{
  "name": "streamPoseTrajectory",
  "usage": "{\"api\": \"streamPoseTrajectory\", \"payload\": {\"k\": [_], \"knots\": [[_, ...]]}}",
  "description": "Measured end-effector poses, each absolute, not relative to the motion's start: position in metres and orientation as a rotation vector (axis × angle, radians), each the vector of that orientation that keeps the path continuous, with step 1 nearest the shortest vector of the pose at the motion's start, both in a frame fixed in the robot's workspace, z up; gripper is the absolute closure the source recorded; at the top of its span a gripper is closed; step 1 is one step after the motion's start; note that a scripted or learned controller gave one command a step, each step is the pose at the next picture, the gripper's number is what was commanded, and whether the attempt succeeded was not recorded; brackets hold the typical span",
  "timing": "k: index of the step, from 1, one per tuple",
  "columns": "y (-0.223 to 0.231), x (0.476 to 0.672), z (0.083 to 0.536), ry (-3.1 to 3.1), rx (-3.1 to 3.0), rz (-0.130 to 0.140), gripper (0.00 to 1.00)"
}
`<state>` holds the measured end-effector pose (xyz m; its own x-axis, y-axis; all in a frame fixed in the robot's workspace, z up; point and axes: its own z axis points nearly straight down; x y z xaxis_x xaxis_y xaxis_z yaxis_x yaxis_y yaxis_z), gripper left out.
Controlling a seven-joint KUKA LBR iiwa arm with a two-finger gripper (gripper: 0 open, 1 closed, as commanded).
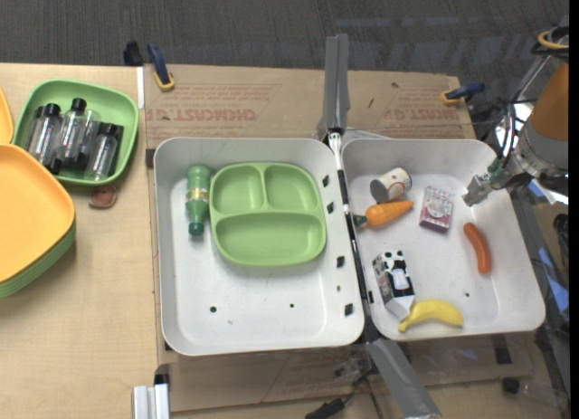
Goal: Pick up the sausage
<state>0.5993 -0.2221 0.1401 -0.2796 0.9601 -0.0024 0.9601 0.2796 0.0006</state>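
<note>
Camera view | sausage: orange-red, slim, lying loose | gripper: jaw state unclear

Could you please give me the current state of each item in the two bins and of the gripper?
sausage: lying free on the right bin floor, not gripped
gripper: above the right bin's far right side, up from the sausage
carrot: lying flat
banana: lying near the front wall
cup: tipped on its side
milk carton: lying down
green bottle: lying beside the green plate
</note>
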Motion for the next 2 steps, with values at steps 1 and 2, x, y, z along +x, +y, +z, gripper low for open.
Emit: {"api": "streamPoseTrajectory", "payload": {"k": [1, 2], "knots": [[-0.222, 0.556, 0.091, 2.616, 1.741, -0.001, 1.0], [-0.207, 0.632, 0.143, 2.536, 1.85, -0.001, 1.0]]}}
